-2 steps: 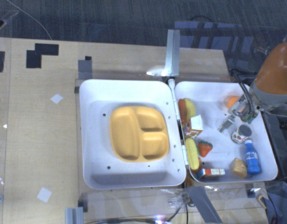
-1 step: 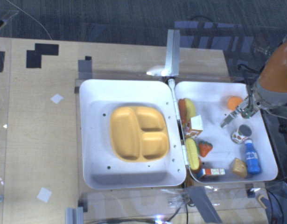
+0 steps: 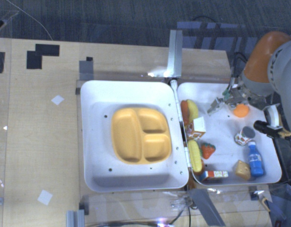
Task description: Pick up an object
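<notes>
Yellow divided tray (image 3: 139,135) in left bin (image 3: 93,103), toy food in right bin (image 3: 273,171), hand (image 3: 221,103) above it

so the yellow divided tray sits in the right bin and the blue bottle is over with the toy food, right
Not quite. The camera view shows the yellow divided tray in the left bin, alone there. The rest holds: the blue bottle lies in the right bin with the toy food, such as the corn cob and the strawberry.
</notes>
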`<move>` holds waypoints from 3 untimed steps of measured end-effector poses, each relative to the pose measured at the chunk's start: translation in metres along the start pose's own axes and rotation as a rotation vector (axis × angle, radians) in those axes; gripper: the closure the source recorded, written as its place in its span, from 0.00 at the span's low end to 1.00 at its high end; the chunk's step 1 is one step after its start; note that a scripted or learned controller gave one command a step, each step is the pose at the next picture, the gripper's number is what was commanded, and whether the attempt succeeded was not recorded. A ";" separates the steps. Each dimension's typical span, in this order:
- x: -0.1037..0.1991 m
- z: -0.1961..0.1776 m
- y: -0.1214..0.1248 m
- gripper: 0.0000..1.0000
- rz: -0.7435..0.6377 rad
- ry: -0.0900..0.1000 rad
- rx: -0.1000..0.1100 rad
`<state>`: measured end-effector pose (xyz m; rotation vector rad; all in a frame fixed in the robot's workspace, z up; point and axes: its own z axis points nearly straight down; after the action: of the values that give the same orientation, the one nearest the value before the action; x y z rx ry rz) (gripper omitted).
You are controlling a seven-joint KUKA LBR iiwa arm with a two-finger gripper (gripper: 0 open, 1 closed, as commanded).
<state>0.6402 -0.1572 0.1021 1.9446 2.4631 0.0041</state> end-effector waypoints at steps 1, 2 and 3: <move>0.020 0.003 0.033 0.00 -0.372 -0.005 0.009; 0.057 0.014 0.021 0.00 -0.318 -0.008 -0.004; 0.060 0.014 0.022 0.00 -0.716 -0.006 -0.005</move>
<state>0.6474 -0.0940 0.0885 0.9557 2.9803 0.0029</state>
